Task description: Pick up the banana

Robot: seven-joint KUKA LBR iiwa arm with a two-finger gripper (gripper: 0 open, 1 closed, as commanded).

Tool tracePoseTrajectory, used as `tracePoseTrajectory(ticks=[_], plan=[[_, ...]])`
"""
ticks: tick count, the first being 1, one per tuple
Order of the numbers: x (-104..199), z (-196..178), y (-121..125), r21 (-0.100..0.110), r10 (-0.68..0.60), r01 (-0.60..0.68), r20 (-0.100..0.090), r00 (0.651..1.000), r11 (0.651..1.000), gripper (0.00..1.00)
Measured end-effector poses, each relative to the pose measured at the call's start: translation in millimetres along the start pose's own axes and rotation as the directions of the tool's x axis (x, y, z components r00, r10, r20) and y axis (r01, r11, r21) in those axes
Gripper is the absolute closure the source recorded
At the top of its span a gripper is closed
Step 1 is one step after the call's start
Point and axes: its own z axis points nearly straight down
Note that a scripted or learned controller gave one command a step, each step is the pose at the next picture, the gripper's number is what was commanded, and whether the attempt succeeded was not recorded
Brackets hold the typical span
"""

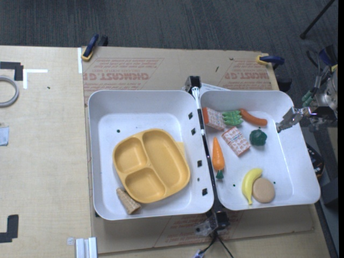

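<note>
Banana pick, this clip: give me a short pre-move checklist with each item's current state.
1. Banana lies in the right bin: ok.
2. Banana top uncovered: ok.
3. Space around banana: not ok, the round tan piece touches it.
4. Gripper above banana: not ok, it sits at the bin's right rim, well off.
5. Fingers open: cannot tell.
6. Carrot apart from banana: ok.

The gripper [286, 121] hangs over the right edge of the right bin [301, 144], near its far corner, reaching in from the right, holding nothing.
</note>
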Motion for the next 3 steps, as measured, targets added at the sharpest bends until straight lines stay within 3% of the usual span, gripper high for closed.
tracePoseTrajectory(ticks=[1,2,3], plan=[[25.5,145.6,-23.5,0.001,0.096,-0.096,-0.001,0.995,0.995,0.0],[58.8,182.6,-50.4,0.001,0.087,-0.087,-0.001,0.996,0.996,0.0],[58.3,172.9,-49.3,-0.001,0.089,-0.089,-0.001,0.996,0.996,1.0]])
